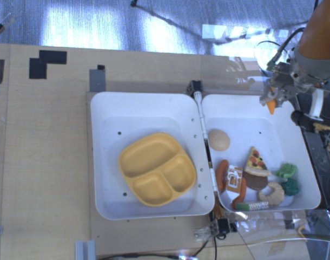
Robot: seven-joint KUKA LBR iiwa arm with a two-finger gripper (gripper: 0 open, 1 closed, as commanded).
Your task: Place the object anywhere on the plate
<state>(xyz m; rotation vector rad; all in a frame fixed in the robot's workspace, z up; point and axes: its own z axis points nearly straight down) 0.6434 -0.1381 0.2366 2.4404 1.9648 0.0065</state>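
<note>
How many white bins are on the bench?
2. The left bin holds the yellow plate. The right bin, touching it along the middle edge, holds the toy food. The end effector hangs over the right bin's far edge.

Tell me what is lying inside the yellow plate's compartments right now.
The yellow plate in the left bin shows three compartments, all bare yellow; no toy lies in them. The toy food sits in the right bin. The bin floor under the plate is covered.
</note>
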